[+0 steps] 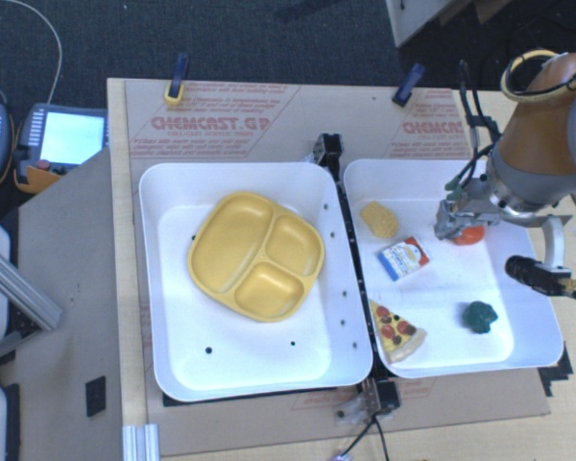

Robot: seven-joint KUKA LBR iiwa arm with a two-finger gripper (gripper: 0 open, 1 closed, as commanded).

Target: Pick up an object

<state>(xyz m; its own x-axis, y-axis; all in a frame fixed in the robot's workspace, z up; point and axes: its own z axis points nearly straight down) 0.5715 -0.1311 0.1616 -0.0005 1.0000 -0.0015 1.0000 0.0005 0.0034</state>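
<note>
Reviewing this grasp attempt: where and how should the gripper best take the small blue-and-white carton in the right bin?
Likely from straight above, across the carton's shorter width. It lies flat and skewed in the right bin, with bare floor on all sides, so rotate the fingers to match its tilt.

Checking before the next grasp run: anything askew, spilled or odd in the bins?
Nothing spilled or damaged. The yellow three-compartment plastic plate lies turned at an angle in the left white bin. The toy pizza slice sits against the right white bin's left wall, an awkward spot for the two-finger gripper.
</note>
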